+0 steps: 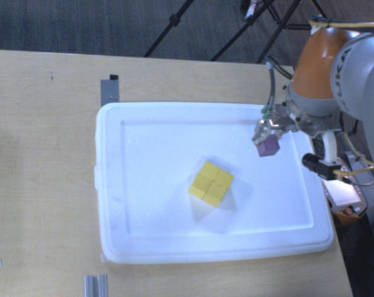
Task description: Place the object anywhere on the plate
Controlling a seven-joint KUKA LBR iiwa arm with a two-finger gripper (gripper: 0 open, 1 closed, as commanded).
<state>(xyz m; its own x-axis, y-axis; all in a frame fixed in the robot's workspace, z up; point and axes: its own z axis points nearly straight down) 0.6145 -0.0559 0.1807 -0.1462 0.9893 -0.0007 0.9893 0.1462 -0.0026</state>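
While gripper (267,130) pinches it, purple block (268,145) hangs small.

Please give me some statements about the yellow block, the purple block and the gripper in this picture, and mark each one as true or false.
1. The yellow block lies near the middle of the white bin. True.
2. The purple block is touching the yellow block. False: they are well apart, the purple one up near the bin's far right corner.
3. The gripper is right above the purple block. True: the block sits at its tip.
4. The gripper is over the yellow block. False: it is at the purple block, to the right of the yellow one.
5. The yellow block is outside the bin, on the wooden bench. False: it is inside the bin.
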